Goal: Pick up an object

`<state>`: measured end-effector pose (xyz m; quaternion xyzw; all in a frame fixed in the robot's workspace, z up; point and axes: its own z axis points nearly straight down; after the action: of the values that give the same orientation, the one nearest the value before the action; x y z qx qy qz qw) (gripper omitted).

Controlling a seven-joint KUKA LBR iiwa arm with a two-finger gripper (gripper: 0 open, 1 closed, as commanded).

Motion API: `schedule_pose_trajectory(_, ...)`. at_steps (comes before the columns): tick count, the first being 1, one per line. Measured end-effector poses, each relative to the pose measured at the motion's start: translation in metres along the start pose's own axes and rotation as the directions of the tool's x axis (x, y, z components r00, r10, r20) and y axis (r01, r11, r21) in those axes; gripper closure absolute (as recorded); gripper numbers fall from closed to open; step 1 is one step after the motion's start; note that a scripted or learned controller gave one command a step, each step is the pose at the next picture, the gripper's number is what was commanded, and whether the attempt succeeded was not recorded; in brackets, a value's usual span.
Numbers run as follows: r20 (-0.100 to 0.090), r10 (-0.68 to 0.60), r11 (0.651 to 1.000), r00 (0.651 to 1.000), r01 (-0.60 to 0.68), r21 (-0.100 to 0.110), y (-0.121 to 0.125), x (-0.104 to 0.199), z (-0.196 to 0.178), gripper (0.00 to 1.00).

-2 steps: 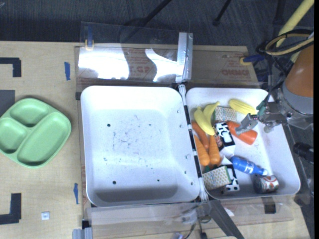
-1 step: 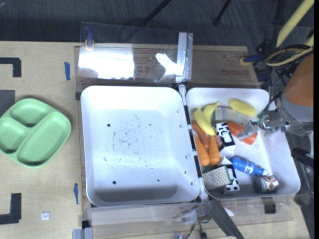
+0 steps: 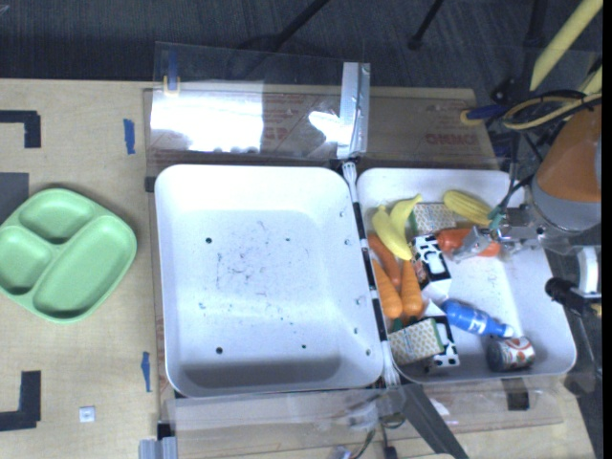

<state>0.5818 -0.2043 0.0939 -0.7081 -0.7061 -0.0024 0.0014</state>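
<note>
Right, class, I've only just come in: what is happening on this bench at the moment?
A grey robot arm with an orange band reaches in from the right over the right bin. Its gripper sits low beside an orange-red item. That bin also holds bananas, carrots, a blue bottle and a can. A green divided plate lies left of the left bin.
</note>
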Motion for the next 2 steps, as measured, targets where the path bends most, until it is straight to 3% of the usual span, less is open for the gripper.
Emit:
schedule_pose_trajectory(1, 0.004, 0.000, 1.000, 1.000, 0.000, 0.001, 0.000, -0.002, -0.009, 1.00)
schedule_pose_trajectory(2, 0.008, -0.149, 0.989, 0.989, 0.149, -0.001, -0.004, -0.002, -0.051, 1.00)
